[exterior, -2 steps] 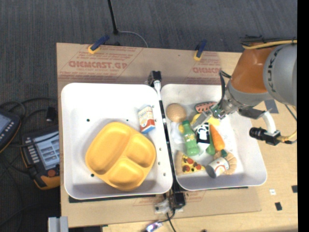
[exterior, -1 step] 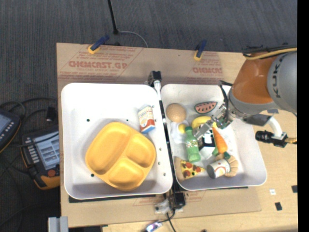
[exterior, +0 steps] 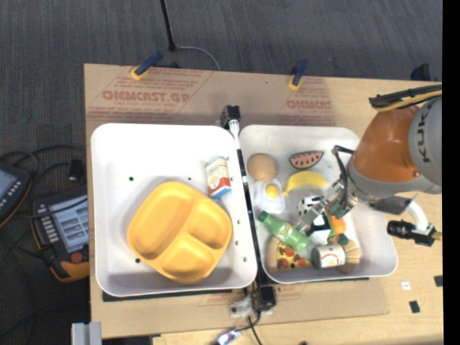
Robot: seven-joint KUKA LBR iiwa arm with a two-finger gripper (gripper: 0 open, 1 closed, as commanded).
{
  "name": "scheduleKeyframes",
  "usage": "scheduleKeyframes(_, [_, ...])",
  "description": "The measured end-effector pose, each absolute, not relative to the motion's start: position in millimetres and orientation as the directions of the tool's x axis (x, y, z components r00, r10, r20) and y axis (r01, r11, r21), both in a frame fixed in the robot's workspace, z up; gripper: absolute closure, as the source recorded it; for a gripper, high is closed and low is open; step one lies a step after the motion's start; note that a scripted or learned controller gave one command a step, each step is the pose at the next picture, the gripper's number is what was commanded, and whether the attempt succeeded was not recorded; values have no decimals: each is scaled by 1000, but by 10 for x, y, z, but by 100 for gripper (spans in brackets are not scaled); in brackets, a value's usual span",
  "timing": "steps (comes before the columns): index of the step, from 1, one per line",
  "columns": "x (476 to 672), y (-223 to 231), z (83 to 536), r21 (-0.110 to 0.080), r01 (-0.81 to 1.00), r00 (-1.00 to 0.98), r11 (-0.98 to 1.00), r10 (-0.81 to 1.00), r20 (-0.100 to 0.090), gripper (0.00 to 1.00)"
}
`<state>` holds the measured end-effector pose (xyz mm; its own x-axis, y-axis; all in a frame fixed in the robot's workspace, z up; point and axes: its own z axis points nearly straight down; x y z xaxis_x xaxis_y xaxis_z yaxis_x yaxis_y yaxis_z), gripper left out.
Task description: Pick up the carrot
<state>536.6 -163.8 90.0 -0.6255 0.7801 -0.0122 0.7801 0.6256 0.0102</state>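
Down low in the right bin (exterior: 374, 264), gripper (exterior: 332, 210) poised right over the carrot (exterior: 338, 226); impossible to tell from this slanted look whether open or closed, and nothing plainly seen held. Carrot itself a small orange sliver just below the gripper, partly hidden by it, wedged in a crowd. Touching or nearly touching the carrot: a black-and-white toy (exterior: 310, 205) up and to its left, a green bottle (exterior: 284, 230) further left, a can with a red label (exterior: 329, 256) just below. Further from the carrot, a banana (exterior: 305, 182) and watermelon slice (exterior: 306, 159) above it, an egg (exterior: 271, 190) well to its left. Across the divider from the carrot, a yellow tray (exterior: 180, 228) and small carton (exterior: 218, 176). Likely trouble: clamping on a neighbour instead, or merely nudging the carrot aside, given so little of it exposed and so tight a pack around it.
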Motion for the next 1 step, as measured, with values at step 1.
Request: scheduleKeyframes(1, [5375, -1639, 1010, 12, 781, -625, 625, 781, -14, 100])
